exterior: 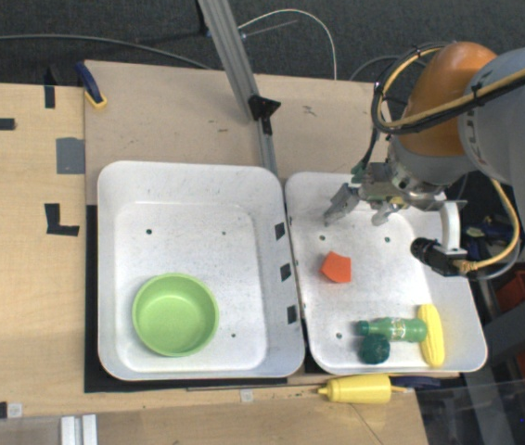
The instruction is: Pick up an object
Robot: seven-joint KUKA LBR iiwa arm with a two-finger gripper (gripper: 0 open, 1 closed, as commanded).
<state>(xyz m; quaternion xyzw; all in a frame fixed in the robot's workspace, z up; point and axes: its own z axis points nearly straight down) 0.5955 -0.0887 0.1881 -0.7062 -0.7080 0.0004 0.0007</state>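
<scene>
Camera view: my hand (363, 208) hangs spread wide, holding nothing, over right bin (311, 276). Orange block (337, 268) sits just below it, mid-bin; looks light, rigid. I'd pinch its flat sides.

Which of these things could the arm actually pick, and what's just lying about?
Job:
claw, open above the right bin
orange block
green bottle
yellow banana
green bowl

Lying about:
yellow bottle on the bench
blue clamp
</scene>
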